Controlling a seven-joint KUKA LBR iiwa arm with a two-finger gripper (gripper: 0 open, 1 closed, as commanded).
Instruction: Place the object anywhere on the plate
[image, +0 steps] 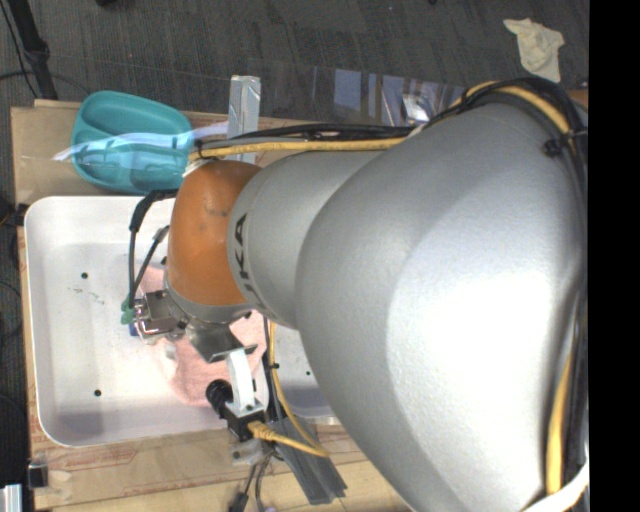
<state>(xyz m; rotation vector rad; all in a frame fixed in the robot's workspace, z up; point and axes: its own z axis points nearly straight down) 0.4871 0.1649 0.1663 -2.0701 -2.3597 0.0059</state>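
While the arm (420, 300) hangs low over the left bin (60, 300), placement looks unfinished.
A pink plate (190, 380) peeks beneath the wrist; the end effector's state cannot be told, nor any object.

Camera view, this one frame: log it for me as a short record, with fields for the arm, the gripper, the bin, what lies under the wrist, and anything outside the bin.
arm: grey arm reaches in from the right and covers most of the view; its orange band sits over the left bin
gripper: gripper low over the bin floor, too hidden to judge
bin: white bin, left part of floor bare
under wrist: pink thing, partly covered, plate or cloth unclear
outside bin: teal bag beyond the far rim
task state: placement cannot be confirmed
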